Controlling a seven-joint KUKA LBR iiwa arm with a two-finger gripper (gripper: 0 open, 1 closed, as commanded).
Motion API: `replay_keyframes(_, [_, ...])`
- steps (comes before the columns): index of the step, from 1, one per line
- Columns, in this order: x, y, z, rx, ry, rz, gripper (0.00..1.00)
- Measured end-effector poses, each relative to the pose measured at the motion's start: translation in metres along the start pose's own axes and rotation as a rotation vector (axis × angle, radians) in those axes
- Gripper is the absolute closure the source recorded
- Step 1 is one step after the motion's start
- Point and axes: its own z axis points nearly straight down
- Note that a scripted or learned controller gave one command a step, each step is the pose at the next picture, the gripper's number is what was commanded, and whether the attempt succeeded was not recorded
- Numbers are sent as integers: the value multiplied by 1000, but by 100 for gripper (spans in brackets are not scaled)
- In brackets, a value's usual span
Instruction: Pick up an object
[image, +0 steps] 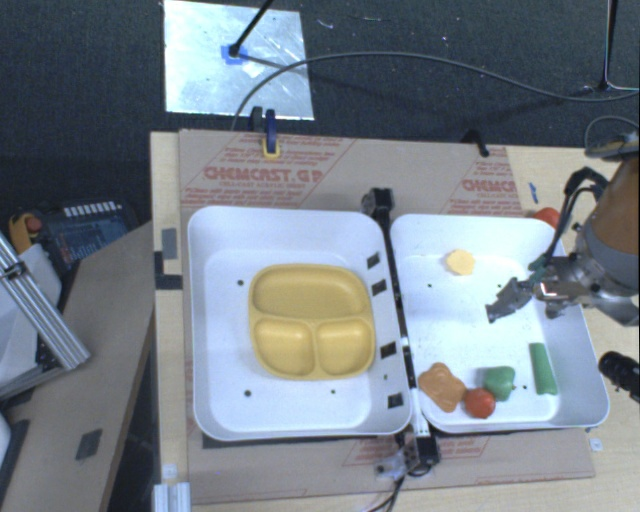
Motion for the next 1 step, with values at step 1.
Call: replay_keyframes(1, [7,2,44,5,2,1,0])
